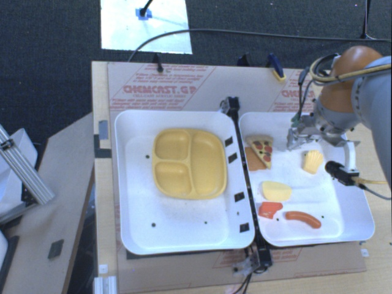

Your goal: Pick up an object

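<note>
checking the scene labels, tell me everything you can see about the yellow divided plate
The yellow divided plate is a rounded-square tray, plastic by its look, in a pale mustard yellow with a soft sheen. Raised ridges split it into three compartments: two smaller ones on the left and one large one on the right. It lies flat, right way up, turned slightly askew, near the middle of the left white bin, resting on the bin's floor. Nothing sits in it or touches it otherwise.

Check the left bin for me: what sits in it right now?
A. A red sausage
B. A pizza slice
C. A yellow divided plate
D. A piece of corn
C. The yellow divided plate lies in the left bin, while the sausage, pizza slice and corn are all in the right bin.
</note>
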Controlling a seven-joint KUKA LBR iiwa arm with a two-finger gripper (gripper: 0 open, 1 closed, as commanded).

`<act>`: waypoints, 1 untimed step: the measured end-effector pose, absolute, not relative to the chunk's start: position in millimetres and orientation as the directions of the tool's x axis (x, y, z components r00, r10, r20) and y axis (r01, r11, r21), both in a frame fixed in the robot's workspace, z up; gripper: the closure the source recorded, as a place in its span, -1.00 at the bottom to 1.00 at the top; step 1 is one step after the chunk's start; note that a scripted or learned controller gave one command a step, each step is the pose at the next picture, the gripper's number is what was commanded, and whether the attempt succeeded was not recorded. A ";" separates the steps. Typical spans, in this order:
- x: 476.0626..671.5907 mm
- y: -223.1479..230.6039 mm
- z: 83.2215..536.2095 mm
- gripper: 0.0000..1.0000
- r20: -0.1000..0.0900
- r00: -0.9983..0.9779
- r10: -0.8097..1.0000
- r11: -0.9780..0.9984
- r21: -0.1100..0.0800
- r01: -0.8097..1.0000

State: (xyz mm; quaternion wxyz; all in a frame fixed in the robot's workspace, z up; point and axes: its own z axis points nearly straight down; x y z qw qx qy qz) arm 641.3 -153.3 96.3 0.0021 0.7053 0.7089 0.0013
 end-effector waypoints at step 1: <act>646.3 -153.7 140.8 1.00 -0.001 -0.005 1.000 0.005 0.006 1.000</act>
